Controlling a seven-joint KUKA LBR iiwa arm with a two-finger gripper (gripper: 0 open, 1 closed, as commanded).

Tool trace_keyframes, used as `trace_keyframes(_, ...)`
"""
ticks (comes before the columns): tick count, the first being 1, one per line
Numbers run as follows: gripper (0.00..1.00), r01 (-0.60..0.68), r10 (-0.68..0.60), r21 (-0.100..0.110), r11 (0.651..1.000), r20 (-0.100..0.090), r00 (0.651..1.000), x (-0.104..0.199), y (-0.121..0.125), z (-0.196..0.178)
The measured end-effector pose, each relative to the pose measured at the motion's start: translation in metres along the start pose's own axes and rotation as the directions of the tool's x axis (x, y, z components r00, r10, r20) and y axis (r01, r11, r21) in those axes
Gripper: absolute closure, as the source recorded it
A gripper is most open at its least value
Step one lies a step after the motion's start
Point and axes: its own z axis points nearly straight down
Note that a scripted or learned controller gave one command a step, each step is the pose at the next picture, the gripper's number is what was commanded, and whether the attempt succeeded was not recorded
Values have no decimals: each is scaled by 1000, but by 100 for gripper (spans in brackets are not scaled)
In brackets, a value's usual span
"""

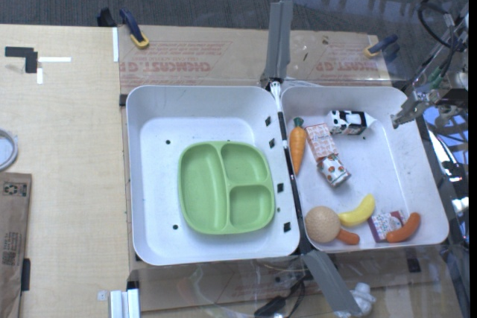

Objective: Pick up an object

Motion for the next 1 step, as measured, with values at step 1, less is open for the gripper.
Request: trace_keyframes(1, 0, -144, 144, 2, 990, -1, 990, 38, 3, 128)
